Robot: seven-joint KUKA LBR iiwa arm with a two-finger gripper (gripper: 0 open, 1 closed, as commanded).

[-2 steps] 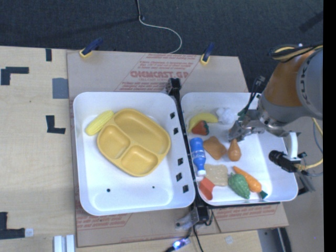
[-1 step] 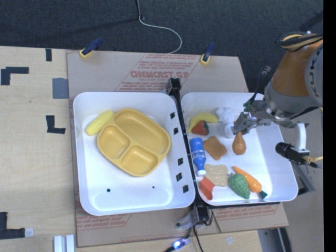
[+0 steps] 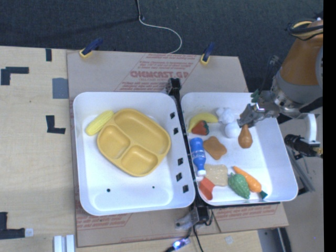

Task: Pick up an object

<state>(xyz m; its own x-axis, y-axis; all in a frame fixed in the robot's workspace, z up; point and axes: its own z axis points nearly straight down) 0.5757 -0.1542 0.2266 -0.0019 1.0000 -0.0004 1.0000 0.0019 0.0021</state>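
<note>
Hung over the right bin (image 3: 278, 156), in the right-centre of the frame: gripper (image 3: 247, 121), its grip impossible to judge. Sat just below it, brown pear (image 3: 245, 137), stem up toward the tip; contact unclear. Lay further left in that bin: banana (image 3: 202, 121), blue bottle (image 3: 198, 154), carrot (image 3: 247, 178). Held in the left bin (image 3: 84, 140): yellow tray (image 3: 133, 141) and corn (image 3: 99, 122).

Both white bins (image 3: 86, 140) look like smooth, slightly glossy plastic, and so does the yellow divided tray (image 3: 134, 140). The toy foods near the gripper (image 3: 247, 118), such as the brown pear (image 3: 245, 136) just below it, look like smooth plastic. The board (image 3: 152, 72) beneath looks like matt brown cardboard.
</note>
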